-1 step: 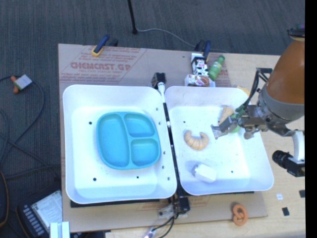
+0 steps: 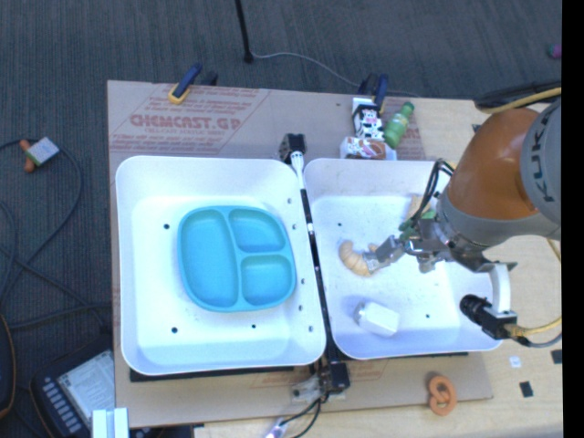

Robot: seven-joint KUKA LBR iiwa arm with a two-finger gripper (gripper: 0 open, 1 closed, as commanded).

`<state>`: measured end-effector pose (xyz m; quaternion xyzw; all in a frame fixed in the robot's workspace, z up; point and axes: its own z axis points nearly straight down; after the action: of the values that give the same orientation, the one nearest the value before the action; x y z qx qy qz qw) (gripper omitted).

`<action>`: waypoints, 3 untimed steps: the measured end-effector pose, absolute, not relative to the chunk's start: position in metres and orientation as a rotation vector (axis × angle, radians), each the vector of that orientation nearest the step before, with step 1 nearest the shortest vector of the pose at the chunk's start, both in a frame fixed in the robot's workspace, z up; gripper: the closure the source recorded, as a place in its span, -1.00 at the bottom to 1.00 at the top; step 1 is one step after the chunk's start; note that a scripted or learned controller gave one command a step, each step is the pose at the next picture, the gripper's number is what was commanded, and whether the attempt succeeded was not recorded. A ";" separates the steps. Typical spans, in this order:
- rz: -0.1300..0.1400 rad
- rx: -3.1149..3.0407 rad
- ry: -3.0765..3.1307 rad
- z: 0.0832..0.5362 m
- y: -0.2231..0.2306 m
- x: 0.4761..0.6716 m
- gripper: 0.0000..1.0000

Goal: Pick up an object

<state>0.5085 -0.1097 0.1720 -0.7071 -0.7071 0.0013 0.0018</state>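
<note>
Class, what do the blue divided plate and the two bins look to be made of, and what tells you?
Blue divided plate: likely moulded plastic or silicone, given its uniform colour, rounded edges and soft sheen. Left bin and right bin: probably thin formed plastic, glossy white with rounded corners.

Both bins (image 2: 137, 272) are white; the left one holds a light blue divided plate (image 2: 239, 256) (three compartments). A tan croissant (image 2: 354, 257) and a white block (image 2: 377, 318) lie in the right bin.
</note>
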 end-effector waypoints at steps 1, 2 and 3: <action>-0.004 -2.225 -2.225 0.088 -0.120 0.555 -1.00; -0.004 -2.229 -2.227 0.098 -0.121 0.555 1.00; -0.002 -2.219 -2.224 0.185 -0.050 0.553 1.00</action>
<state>0.5525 -0.0504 0.1848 -0.7063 -0.7079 -0.0005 -0.0002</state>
